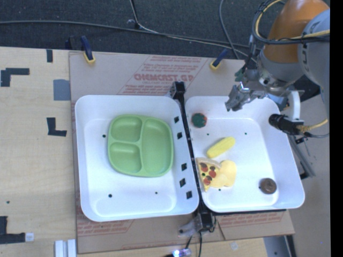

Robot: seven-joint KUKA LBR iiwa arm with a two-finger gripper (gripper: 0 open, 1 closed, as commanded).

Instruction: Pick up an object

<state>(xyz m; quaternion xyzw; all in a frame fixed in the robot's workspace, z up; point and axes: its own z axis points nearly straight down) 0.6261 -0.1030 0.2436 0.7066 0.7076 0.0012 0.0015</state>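
Jaws hover above right bin's far edge, near green ball.

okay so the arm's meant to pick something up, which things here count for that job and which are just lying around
For the job: gripper; corn cob, pizza slice, green ball and brown donut in the right bin.

Lying about: green divided plate in the left bin, clamps, cables.

Even, bright overhead light; slightly soft focus.
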